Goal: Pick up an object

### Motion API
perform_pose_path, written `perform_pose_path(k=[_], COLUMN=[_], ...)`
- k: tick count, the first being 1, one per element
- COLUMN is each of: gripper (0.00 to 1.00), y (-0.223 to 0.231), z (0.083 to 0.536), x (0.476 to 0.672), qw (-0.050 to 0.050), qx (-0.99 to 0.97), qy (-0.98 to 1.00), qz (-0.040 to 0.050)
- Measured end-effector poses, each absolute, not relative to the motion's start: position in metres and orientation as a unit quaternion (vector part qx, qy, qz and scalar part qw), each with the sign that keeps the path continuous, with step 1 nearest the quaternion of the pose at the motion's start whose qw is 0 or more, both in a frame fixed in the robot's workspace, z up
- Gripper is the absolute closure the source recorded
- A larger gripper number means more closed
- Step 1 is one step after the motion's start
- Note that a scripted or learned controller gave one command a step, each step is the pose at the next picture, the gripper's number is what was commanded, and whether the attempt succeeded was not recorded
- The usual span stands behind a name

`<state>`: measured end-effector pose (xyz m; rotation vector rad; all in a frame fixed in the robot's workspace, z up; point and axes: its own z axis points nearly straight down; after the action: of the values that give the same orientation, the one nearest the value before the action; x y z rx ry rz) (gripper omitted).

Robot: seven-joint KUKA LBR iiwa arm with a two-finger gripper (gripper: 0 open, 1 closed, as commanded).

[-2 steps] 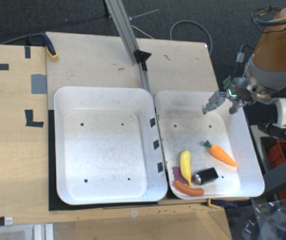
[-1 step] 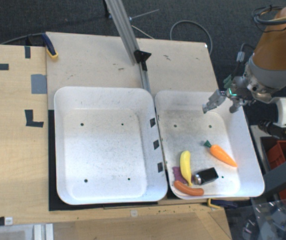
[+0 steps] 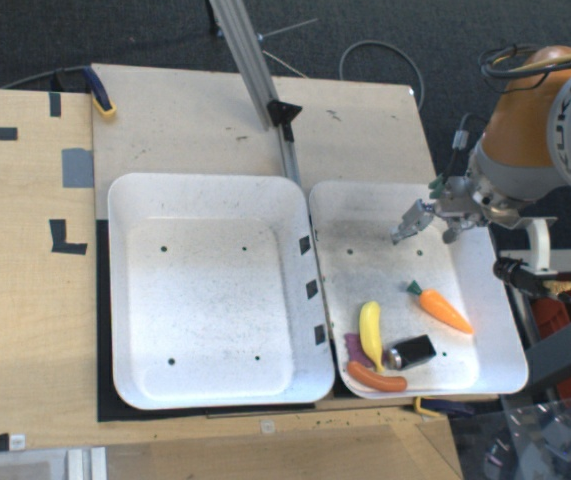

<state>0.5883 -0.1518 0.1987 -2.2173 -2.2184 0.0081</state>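
Fingers of the gripper stand spread apart with nothing between them; one grey finger points down and to the left over the right bin, a second, shorter one sits beside it toward the wrist. The gripper hangs over the upper middle of that bin's floor, above bare white plastic, well apart from the things lying lower in the bin. Behind the fingers comes a grey wrist block, then the arm with its orange band, entering from the right.

Lower in the right bin lies a carrot, orange with a small green tip at its upper left end, set at a slant near the bin's right side. To its left a banana lies nearly upright in the view. Just beside the banana's lower end is a black block, and under both, along the bin's front wall, lies a hot dog, reddish orange. A bit of purple shows at the banana's left edge; what it is cannot be told.

The left bin touches the right bin along its side. A metal rail runs down from the top to the gap between the bins.
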Motion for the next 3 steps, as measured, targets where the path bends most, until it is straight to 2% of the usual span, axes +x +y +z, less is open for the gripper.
perform_pose_path(k=[2,3], gripper=[0.0,1.0], y=[-0.148,-0.147], z=[0.11,0.123], x=[0.581,0.582], qw=[0.003,0.001], qx=[-0.707,-0.706], qy=[-0.707,-0.708], qz=[0.0023,0.0011])
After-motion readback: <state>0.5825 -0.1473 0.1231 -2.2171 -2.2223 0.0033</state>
